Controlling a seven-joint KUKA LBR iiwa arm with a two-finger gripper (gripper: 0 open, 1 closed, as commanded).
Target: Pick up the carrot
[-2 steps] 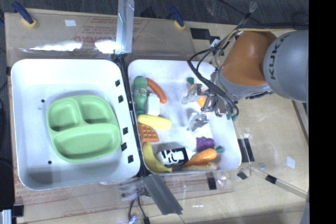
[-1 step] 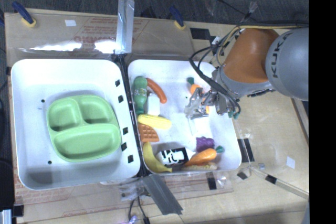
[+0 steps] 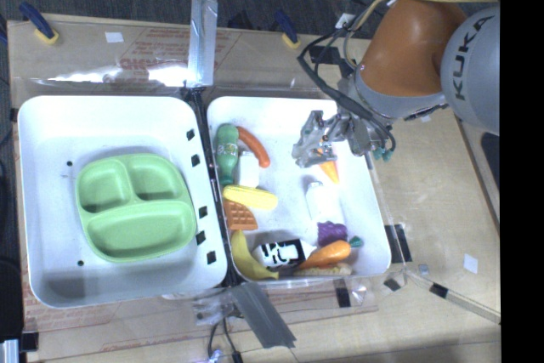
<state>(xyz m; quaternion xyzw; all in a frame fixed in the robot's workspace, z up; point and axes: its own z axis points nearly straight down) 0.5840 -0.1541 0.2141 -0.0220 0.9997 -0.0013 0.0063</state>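
My gripper (image 3: 318, 145) hangs over the upper right part of the right bin (image 3: 374, 191). A small orange tapered carrot (image 3: 330, 172) points down and to the right from the gripper, its upper end caught between the fingers. The gripper is shut on it. A second, larger orange carrot (image 3: 327, 253) with a green top lies along the bin's front wall, well apart from the gripper.
The right bin also holds a green vegetable (image 3: 226, 150), an orange sausage-like piece (image 3: 254, 146), a yellow piece (image 3: 251, 198), a waffle (image 3: 240, 218), a banana (image 3: 248, 261), a white bottle (image 3: 322, 201) and a purple piece (image 3: 332, 231). A green divided plate (image 3: 134, 205) sits in the left bin (image 3: 42, 132).
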